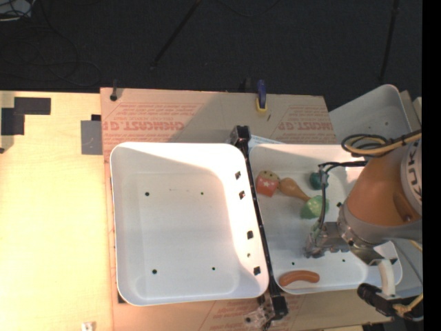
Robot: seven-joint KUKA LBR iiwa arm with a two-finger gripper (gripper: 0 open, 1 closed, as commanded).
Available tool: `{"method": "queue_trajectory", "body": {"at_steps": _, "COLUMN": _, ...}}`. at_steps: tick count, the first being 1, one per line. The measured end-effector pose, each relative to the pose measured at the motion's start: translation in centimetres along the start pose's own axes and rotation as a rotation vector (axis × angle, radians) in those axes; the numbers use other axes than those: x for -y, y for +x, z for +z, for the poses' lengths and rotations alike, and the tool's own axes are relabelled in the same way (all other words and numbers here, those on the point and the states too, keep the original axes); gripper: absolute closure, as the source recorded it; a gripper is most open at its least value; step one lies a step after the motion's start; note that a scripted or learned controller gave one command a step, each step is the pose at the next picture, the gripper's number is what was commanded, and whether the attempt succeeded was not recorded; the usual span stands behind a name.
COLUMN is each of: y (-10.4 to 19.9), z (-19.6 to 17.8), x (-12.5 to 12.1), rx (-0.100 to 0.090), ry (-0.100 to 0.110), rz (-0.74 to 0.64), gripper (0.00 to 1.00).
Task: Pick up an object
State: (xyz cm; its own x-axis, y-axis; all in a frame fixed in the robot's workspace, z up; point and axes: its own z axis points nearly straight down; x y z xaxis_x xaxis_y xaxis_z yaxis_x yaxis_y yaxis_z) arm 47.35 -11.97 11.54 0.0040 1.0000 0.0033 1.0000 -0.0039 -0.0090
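The right bin serves as the landmark. It lies on the table with the left bin touching it along a shared edge fitted with black clips. A sheet of brown cardboard lies under both bins.

Inside the right bin, near its far left corner, sits a red and yellow round object. Just beside it, toward the bin's middle, lies an orange pear-shaped object, and touching or nearly touching that one's far end is a light green object. A smaller teal object sits nearer the bin's far wall. Close to the bin's near rim lies a reddish sausage-shaped object, well apart from the rest.

The arm reaches over the right side of the same bin, its orange band above the wrist. The end effector hangs low over the bin floor, between the green object and the sausage-shaped one. Its fingers are dark and small here, and whether they are spread or closed cannot be made out; nothing can be seen between them.

A blue and yellow clamp stands beyond the bin's far wall.
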Motion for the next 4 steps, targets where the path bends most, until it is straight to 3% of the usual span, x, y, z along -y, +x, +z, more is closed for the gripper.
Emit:
{"method": "queue_trajectory", "body": {"at_steps": 1, "y": 0.0, "z": -1.4, "x": 0.0, "rx": 0.001, "ry": -0.002, "rz": 0.003, "gripper": 1.0}}
{"method": "queue_trajectory", "body": {"at_steps": 2, "y": 3.8, "z": -17.6, "x": -1.8, "rx": 0.004, "ry": -0.024, "rz": -0.01, "gripper": 1.0}}
{"method": "queue_trajectory", "body": {"at_steps": 3, "y": 3.6, "z": -17.6, "x": -1.5, "rx": 0.003, "ry": -0.004, "rz": -0.007, "gripper": 1.0}}
{"method": "queue_trajectory", "body": {"at_steps": 4, "y": 3.5, "z": -18.5, "x": -1.5, "rx": 0.003, "ry": -0.001, "rz": -0.009, "gripper": 1.0}}
